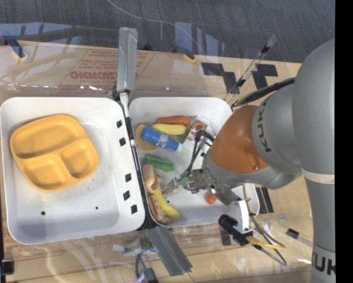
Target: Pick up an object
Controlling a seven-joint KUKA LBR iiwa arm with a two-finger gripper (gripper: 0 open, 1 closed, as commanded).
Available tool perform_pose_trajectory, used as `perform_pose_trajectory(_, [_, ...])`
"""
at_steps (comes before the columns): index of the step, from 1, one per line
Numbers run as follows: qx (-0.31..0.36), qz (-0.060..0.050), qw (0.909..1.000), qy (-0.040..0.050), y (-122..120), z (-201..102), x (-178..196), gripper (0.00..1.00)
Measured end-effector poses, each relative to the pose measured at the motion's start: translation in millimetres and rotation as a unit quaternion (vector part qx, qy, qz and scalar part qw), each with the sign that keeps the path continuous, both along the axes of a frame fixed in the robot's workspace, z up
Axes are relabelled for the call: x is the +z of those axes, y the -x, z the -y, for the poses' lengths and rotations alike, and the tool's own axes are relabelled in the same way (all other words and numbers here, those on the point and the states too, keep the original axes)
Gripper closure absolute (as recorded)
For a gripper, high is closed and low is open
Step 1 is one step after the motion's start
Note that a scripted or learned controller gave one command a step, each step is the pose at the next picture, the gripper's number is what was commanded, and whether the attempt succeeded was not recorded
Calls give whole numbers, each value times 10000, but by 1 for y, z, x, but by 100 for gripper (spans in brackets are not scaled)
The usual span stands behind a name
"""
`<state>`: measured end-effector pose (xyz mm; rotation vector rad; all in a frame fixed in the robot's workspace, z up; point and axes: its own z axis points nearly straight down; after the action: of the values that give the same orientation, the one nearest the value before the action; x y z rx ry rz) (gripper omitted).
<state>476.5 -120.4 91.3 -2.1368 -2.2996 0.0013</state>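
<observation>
Camera view: arm [253, 146] is low over the right bin [218, 108], jaws [177, 184] pointing left toward the bin's left wall. Can't tell if the jaws are spread or pressed together, too small and dark, and nothing visibly sits between them.

Nearest candidate is the banana [164, 207], just below-left of the jaws, near but apart. Its long axis runs diagonally, upper-left to lower-right, along the bin's near-left corner. Green pepper [159, 162] lies just above-left, axis roughly left-right. Blue bottle [160, 139], yellow piece [169, 129] and red pepper [173, 121] are farther up the bin. Small red item [211, 198] sits under the wrist.

Left bin [23, 217] has 1 yellow tray [52, 152], well apart.

My read: short drop down-left gets the banana; the wall crowds the approach.
</observation>
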Motion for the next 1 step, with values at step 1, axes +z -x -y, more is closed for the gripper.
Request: perform_pose_trajectory(1, [-1113, -3, 9938, 4, -77, -9, 11, 0])
